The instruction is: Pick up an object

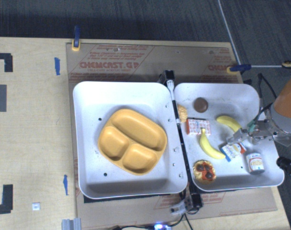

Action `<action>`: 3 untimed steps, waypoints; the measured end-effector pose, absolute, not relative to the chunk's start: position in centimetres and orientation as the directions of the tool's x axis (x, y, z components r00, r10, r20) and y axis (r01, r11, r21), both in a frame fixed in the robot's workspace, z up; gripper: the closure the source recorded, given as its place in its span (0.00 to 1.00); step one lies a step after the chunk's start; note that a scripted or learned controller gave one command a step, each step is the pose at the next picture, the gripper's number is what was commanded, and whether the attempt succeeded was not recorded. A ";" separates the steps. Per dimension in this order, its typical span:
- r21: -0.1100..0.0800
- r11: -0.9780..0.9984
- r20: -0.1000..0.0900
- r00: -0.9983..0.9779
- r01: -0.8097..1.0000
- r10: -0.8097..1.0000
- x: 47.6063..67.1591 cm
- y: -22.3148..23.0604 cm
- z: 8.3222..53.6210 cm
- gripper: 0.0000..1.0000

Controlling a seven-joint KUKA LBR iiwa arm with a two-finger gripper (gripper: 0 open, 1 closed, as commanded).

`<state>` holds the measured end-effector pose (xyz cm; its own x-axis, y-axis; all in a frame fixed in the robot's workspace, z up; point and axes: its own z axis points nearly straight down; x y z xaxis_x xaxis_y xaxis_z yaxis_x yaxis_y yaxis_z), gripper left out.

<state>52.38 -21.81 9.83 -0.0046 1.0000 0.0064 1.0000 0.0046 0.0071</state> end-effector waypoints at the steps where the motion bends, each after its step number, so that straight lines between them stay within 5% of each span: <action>1: 0.011 0.002 -0.001 -0.002 1.000 1.000 52.4 -22.1 10.9 1.00; 2: 0.003 0.002 -0.001 -0.002 1.000 1.000 51.1 -16.0 16.9 1.00; 3: 0.002 0.002 0.001 -0.002 1.000 1.000 56.9 -4.9 18.5 1.00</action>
